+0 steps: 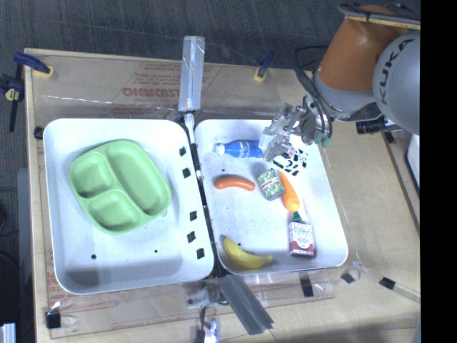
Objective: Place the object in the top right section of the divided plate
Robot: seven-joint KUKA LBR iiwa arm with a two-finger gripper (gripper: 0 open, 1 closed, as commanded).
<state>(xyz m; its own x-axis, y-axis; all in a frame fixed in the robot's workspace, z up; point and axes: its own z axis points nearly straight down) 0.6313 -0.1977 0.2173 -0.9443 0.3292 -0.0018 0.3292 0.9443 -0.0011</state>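
With the gripper (pixel 283 136) low over the far end of the right bin (pixel 338 224), just beside a blue bottle (pixel 239 148) and a black-and-white spotted piece (pixel 290 162), probably lining up a pick there; impossible to tell whether open or closed. Set well apart in the left bin (pixel 107 259), ready for the drop: a pale green divided plate (pixel 143 171), glossy, round-cornered, three-sectioned, lying askew.

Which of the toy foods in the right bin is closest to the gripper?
The blue bottle, lying on its side at the bin's far end, just left of the gripper. The sausage, carrot and banana lie farther toward the near edge.
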